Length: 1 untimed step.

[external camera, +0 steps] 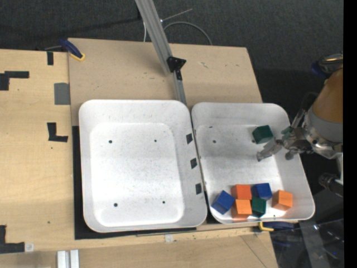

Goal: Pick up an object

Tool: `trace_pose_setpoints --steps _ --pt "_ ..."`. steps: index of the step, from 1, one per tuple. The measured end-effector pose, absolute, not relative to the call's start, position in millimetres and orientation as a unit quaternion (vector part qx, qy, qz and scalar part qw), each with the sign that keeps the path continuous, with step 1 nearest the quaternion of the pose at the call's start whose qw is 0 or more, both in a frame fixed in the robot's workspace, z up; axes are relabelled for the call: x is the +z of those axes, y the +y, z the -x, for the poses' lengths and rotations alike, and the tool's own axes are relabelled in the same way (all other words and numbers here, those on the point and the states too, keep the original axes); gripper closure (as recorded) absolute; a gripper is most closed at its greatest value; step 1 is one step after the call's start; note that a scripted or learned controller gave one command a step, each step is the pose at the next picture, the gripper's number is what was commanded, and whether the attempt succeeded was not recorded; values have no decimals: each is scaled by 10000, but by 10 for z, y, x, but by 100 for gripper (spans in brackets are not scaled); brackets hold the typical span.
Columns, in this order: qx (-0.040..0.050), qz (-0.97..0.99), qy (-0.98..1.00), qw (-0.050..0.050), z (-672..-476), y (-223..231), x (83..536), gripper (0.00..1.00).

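Note:
A dark green block (262,133) lies alone in the upper right part of the right bin (223,121). My gripper (278,153) hovers just below and to the right of it, fingers spread, nothing between them. The left finger (265,152) ends a little under the green block, apart from it. Along the bin's front edge sits a cluster: a blue block (223,201), an orange block (242,191), another blue one (262,190), an orange one (242,207), a dark green one (258,205) and an orange one (283,199).
The left bin (95,149) lies beside the right one, their rims meeting at mid bench. A slanted metal pole (156,27) reaches down to the bins' back edge. A yellow clip (266,226) holds the right bin's front rim.

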<state>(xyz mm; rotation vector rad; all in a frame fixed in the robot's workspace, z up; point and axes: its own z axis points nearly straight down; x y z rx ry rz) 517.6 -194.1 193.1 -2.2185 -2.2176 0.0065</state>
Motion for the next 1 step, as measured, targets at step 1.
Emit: trace_pose_setpoints --steps 1 --pt "19 7069 -7073 23 -5195 -1951 1488 0"
